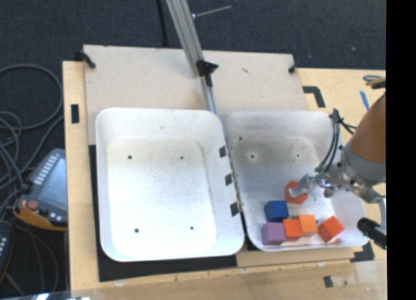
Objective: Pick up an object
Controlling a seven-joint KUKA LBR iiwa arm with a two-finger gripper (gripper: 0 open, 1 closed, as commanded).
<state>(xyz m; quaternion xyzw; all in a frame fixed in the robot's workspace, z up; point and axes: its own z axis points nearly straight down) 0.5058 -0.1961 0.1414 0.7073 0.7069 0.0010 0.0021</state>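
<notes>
Our jaws (305, 187) hover over the red object (296, 192) in the right bin (260, 129); we cannot tell their state. Nearby blue block (276, 210) could spoil the grasp.

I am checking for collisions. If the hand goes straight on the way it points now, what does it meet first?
Probably the red-orange object right at the tip of the hand, which points leftward and down into the right bin. Whether they already touch is unclear from this slanted view.
</notes>
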